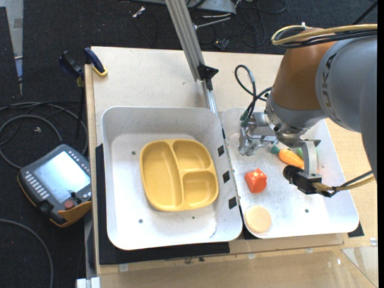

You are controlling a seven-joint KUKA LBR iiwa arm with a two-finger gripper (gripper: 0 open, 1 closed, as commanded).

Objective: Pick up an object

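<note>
My gripper (248, 147) hangs over the far left part of the right bin (336, 218), close to the divider between the two bins. Three loose objects lie in that bin. An orange carrot with a green end (288, 156) lies just right of the gripper, partly under the wrist. A red chunky piece (256, 180) sits a little nearer the camera than the gripper. Near the front left corner rests a pale beige disc (258, 219). From this angle I see nothing held in the gripper.
The left bin (120, 125) holds a yellow divided plate (179, 174). A slanted metal pole (189, 35) rises from the bench behind the bins. A black cable part (303, 180) hangs from the wrist over the right bin. A teach pendant (57, 185) lies on the floor at left.
</note>
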